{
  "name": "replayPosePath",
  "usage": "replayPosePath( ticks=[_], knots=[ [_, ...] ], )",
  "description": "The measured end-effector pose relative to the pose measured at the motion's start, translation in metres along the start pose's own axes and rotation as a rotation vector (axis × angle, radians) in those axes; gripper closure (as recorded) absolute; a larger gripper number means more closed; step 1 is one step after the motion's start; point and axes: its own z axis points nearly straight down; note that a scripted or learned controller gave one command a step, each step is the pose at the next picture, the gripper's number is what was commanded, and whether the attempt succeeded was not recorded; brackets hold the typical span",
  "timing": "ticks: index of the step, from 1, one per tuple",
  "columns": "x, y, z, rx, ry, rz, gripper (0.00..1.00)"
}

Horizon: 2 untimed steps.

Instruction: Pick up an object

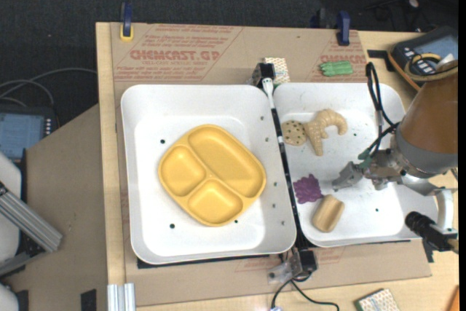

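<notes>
The two-finger gripper [352, 176] hovers with nothing grasped; it should descend straight over the tan cylindrical block [328, 213], then close slowly

Divided plate [211, 173] in left bin [138, 156]; cookie [293, 132] in right bin [389, 226]

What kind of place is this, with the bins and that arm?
Probably a robotics lab test bench: a robot arm reaches over two white bins holding toy items, like a yellow divided plate, with cables trailing nearby.

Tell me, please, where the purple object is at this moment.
The purple object lies in the right bin, near its left wall, just above the tan block and below the round cookie.
</notes>
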Motion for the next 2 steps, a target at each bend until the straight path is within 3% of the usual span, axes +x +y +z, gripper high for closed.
replayPosePath(
  ticks=[1, 2],
  knots=[
    [0.002, 0.101, 0.065, -0.017, -0.002, -0.014, 0.0],
    [0.003, 0.182, 0.062, -0.001, -0.002, -0.011, 0.0]
  ],
)
